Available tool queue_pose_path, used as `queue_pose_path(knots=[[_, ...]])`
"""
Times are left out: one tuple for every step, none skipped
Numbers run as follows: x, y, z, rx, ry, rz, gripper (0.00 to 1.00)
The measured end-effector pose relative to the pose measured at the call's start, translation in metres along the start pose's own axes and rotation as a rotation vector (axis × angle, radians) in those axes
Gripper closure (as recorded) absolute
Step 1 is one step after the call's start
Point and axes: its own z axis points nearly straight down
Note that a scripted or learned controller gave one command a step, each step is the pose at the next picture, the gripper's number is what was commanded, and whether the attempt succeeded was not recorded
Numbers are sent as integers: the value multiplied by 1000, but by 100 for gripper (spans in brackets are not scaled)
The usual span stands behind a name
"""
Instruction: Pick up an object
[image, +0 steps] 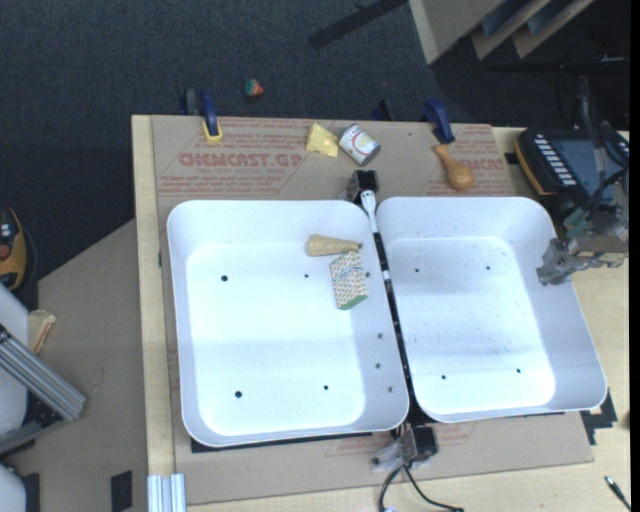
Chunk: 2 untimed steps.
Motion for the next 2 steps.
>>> queue_pose_path(knots=[[-13,-43,-183,-35,-14,5,100],[-23,8,-2,1,-2,5,100]])
